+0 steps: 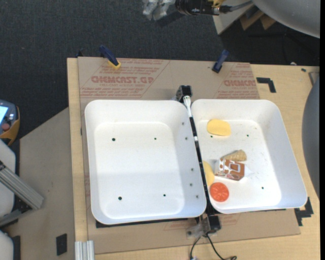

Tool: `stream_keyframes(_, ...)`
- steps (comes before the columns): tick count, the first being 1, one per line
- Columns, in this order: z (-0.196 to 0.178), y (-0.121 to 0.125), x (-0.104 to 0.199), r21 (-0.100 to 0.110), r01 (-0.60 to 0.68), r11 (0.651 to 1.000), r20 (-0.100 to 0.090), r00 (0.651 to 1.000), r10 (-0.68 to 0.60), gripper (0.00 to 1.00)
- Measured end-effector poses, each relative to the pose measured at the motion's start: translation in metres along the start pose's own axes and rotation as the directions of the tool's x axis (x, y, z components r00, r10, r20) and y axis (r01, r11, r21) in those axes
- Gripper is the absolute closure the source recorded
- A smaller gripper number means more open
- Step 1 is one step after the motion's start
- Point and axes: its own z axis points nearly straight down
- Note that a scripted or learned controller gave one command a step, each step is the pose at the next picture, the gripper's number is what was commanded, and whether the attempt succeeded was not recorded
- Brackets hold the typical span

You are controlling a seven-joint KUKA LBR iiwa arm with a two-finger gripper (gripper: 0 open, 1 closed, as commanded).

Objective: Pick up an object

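Observation:
The right bin [284, 152] holds several items. A pale yellow oval piece [219, 127] lies near its far left. A brown and white packet [232, 167] rests in the middle. Just in front of it sits a red round piece [219, 191]. A narrow yellow piece [208, 174] leans along the bin's left wall. My gripper [155, 9] appears blurred at the top edge of the view, beyond the bench's far side and well away from both bins. Nothing can be made out in it.
The left bin [96, 152] stands beside the right one, the two joined by a black divider strip [193, 137]. Two blue clamps [110, 57] [220, 61] grip the cardboard base's far edge. The grey arm [289, 12] crosses the top right corner.

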Motion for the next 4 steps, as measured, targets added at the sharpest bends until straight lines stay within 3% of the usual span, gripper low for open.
stream_keyframes(1, 0.193, -0.004, -0.018, 0.024, -0.002, 1.000, 0.006, 1.000, 0.001, 1.00)
stream_keyframes(2, 0.023, -0.039, 0.002, -0.013, 0.005, 1.000, -0.007, 1.000, -0.006, 1.00)
stream_keyframes(3, -0.004, -0.077, -0.094, 0.003, -0.008, 1.000, 0.002, 1.000, 0.008, 1.00)
stream_keyframes(4, 0.164, -0.062, -0.082, 0.025, 0.000, 1.000, 0.005, 1.000, 0.000, 1.00)
